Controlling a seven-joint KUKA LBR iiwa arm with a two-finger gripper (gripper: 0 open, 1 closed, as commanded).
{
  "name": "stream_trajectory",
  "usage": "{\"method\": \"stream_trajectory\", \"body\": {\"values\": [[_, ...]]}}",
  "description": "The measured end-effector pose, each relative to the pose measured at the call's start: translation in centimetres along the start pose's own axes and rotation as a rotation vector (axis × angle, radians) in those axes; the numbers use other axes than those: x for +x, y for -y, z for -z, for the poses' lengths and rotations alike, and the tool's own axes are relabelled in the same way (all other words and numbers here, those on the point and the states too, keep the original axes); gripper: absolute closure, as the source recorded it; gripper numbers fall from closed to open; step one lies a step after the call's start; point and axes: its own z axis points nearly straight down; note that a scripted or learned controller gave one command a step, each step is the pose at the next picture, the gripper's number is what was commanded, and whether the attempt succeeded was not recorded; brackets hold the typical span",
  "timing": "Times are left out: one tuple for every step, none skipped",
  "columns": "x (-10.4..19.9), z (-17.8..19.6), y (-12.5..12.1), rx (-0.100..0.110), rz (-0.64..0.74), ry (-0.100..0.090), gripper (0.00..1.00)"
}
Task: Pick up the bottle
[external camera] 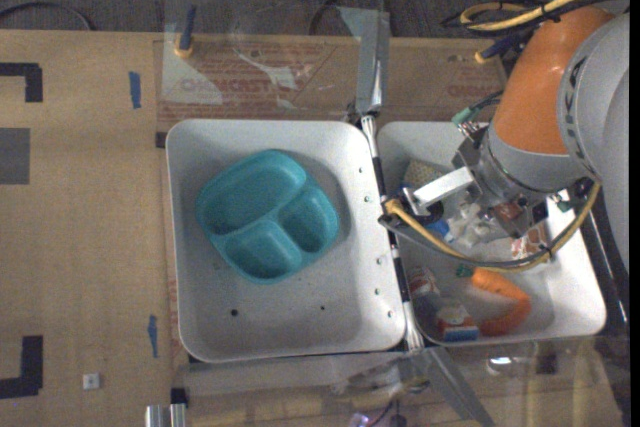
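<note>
My gripper (480,227) is down in the right bin (585,300), mostly hidden under the grey wrist and its cables. A cluster of small items lies beneath and around it, among them something with blue and white parts (440,225). Near the bin's front lies a small whitish container with red and blue markings (452,319), which may be the bottle; it sits a little in front and to the left of the gripper. I cannot make out anything held.
An orange curved object (500,297) lies at the front of the right bin. A teal divided plate (266,215) sits in the left bin (290,315). A yellow cable loops (470,260) below the wrist. Metal clamps stand between the bins.
</note>
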Motion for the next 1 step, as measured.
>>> {"method": "stream_trajectory", "body": {"values": [[-0.48, 1.65, 2.96, 0.0, -0.248, -0.001, 1.0]]}}
